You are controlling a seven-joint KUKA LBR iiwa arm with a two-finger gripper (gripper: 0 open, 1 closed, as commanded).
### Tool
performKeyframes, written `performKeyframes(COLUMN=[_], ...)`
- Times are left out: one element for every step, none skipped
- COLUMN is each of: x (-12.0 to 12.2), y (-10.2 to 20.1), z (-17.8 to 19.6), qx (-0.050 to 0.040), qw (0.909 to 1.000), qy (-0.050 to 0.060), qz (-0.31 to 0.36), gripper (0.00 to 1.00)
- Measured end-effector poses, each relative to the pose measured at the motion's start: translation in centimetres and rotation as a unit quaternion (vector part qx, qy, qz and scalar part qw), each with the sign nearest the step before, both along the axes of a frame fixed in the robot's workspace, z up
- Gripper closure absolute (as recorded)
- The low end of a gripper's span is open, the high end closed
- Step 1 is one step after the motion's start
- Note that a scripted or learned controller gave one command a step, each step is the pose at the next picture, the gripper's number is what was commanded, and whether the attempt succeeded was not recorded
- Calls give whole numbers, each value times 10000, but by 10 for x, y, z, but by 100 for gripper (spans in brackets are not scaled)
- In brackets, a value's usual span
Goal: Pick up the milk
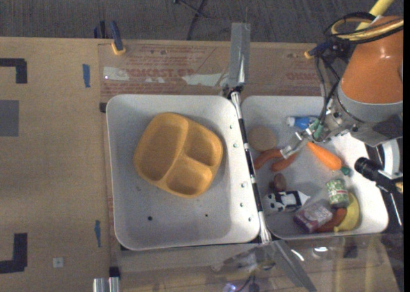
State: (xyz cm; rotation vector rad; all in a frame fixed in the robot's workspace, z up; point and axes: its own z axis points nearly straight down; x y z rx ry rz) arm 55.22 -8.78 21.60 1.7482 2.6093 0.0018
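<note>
1. Milk [284, 201]: black-and-white carton, lying near the front left corner of the right bin [378, 223]
2. Gripper [289, 151]: over the right bin, above a hot dog [274, 158], well apart from the milk; finger state cannot be told
3. Left bin [128, 220]: holds a yellow divided plate [178, 154]
4. Carrot [324, 155]: just right of the gripper

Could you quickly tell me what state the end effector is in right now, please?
End effector: cannot be told; it hangs over the right bin, above the milk.
</note>
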Motion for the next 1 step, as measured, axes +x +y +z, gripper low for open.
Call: performKeyframes(x=[-41], y=[98], z=[-30], qx=[2], qw=[9971], qy=[8], qz=[760], gripper=[0])
